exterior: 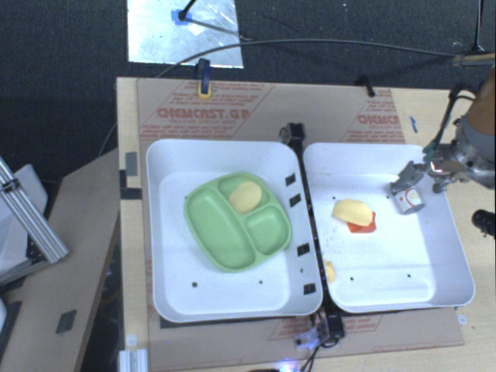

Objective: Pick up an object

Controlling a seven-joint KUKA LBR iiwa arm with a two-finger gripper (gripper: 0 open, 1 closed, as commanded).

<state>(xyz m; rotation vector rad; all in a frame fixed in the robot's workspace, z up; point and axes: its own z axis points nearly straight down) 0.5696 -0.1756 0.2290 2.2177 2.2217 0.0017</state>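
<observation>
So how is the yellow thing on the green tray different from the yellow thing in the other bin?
The yellow piece on the green tray sits in a compartment of the green tray in the left bin. The yellow piece in the right bin lies on the bin floor, partly over something red, nearer the gripper. Both are pale yellow, rounded and similar in size.

Tray point(225, 242) in left bin point(167, 208); food piece point(353, 211) in right bin point(434, 277).

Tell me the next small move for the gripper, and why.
Probably shift left and slightly toward the camera: the gripper sits over bare floor in the right white bin, holding nothing visible, and the nearest target, the yellow rounded object on a red piece, lies just left of it.
</observation>
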